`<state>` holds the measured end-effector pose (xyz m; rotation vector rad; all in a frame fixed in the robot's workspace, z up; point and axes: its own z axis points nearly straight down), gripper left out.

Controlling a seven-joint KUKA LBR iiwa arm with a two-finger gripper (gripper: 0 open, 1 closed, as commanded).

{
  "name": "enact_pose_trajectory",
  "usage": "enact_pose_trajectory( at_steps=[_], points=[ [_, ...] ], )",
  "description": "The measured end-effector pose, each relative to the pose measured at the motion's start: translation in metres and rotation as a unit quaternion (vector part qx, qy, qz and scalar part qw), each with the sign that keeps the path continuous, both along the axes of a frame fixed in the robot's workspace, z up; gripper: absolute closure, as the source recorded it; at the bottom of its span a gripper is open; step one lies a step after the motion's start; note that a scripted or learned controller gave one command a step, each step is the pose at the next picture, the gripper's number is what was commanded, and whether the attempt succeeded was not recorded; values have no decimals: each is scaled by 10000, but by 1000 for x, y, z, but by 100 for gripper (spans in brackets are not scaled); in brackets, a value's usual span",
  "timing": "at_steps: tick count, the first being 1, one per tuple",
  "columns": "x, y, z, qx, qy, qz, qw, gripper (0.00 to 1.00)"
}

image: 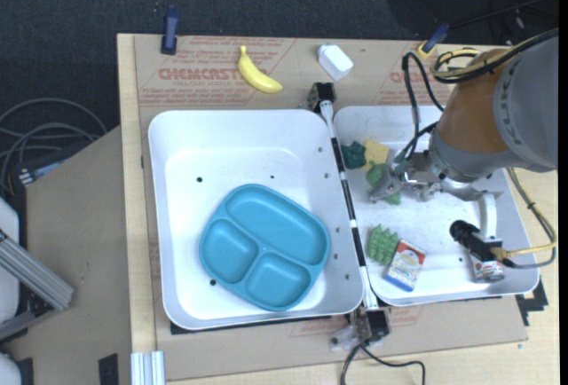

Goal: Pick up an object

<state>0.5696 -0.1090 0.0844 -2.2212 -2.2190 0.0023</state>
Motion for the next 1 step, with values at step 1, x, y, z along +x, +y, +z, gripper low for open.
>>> enact_pose_trajectory(
  at_steps=[1],
  points=[
    [39, 11, 0, -2, -19, 10, 10000, 0]
  ],
)
